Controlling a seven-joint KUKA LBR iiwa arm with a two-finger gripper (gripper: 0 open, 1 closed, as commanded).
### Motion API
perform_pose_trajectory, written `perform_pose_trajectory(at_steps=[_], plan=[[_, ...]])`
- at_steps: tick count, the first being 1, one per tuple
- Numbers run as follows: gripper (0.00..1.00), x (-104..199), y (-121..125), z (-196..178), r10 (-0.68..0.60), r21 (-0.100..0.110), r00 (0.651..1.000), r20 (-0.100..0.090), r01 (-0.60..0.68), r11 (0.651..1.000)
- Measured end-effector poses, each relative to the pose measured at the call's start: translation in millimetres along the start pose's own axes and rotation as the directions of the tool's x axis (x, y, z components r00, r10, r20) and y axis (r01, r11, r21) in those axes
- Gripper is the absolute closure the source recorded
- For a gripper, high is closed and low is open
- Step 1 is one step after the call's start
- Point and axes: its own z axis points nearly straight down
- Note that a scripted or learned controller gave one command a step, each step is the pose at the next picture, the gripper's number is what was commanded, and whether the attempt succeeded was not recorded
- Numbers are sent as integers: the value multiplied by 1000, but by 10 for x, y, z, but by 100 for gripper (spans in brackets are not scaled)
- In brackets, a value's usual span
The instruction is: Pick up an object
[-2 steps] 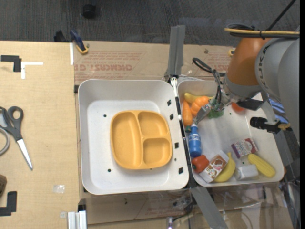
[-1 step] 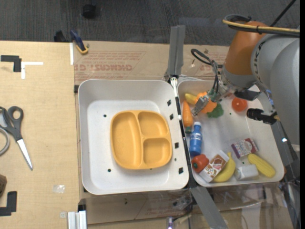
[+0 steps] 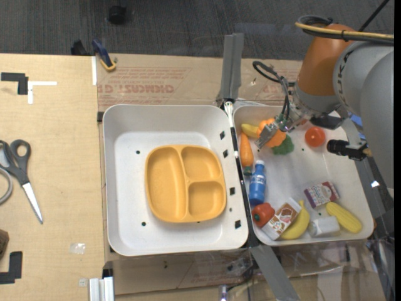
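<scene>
Orange and green toy food (image 3: 280,143) sits at the back of the right bin (image 3: 357,187), where we see the jaws (image 3: 270,132) touching it, though we cannot tell their opening.

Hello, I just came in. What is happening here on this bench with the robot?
A grey robot arm reaches from the right into the right bin, which holds toy food and small packages. Its pincer is low at the bin's far left corner, beside a green and orange toy and a small yellow piece. I cannot tell whether it has anything gripped. A tomato, a blue bottle and a banana lie apart from it. The left bin holds a yellow divided plate.
</scene>
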Motion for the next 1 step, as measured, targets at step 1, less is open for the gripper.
perform_pose_trajectory(at_steps=[1], plan=[[100, 543, 319, -1386, 94, -6, 996, 1, -94, 996]])
